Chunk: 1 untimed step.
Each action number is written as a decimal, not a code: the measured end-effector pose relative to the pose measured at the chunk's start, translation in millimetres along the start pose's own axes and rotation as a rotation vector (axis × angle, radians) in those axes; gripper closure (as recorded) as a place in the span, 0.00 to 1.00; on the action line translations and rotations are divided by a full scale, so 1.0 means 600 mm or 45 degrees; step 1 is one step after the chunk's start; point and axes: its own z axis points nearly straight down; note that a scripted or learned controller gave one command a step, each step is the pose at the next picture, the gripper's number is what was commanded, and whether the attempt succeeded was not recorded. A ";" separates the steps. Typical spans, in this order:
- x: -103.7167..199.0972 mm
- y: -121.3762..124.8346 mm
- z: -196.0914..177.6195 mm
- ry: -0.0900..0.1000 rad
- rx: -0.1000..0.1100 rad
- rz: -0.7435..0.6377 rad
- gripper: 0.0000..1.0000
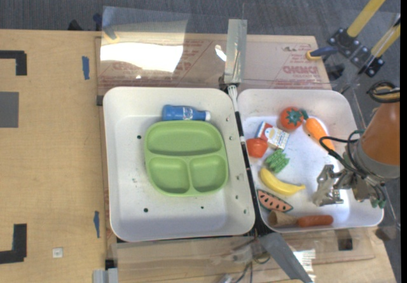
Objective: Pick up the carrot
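The carrot (315, 128) lies in the right bin (346, 105), in its upper right part, near the 1 o'clock corner. Its long axis runs from upper left to lower right, toward about 4 o'clock, with the tomato (292, 118) just beside its upper-left end. The pincer (328, 191) hangs low over the same bin's lower right part, so the carrot lies at roughly 12 o'clock from it, apart but not far. Its fingers appear parted, with nothing between them.

Right bin contents: carrot, tomato, a small carton (273, 136), a red pepper (257, 147), a green leafy piece (277, 162), a banana (280, 184), a watermelon slice (275, 201) and a sausage (315, 220).

Left bin (121, 167) contents: a green divided plate (186, 158) and a blue bottle (184, 113) at its 12 o'clock edge.

Judgement: the grasp is not yet made; the jaws should close across the carrot's long axis.
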 end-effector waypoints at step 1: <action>-0.006 0.002 -0.004 -0.014 0.002 -0.004 0.00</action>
